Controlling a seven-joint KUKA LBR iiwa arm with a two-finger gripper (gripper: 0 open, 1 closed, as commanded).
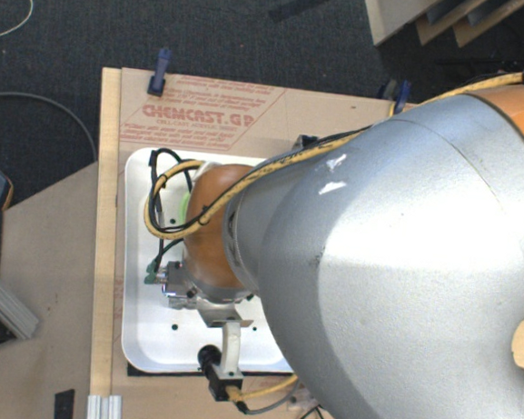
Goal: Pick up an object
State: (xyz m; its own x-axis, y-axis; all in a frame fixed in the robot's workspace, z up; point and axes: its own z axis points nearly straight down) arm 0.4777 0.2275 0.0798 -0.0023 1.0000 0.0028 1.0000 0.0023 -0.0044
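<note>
My gripper (178, 290) hangs low over the left white bin (129, 329), under the orange wrist band and the big grey arm. Its metal body shows at the bin's left middle. A thin green sliver of some object (185, 208) peeks out beside the orange band near the bin's far left. I cannot tell what it is, since the arm hides most of it. A small green bit (152, 273) sits at the gripper's left edge, close to the bin floor.
The arm covers the right bin and most of the left one. The bins rest on a brown board (197, 116) with printed lettering, held by a blue clamp (158, 69) at the back. A small dark speck (175, 326) lies on the bin floor.
</note>
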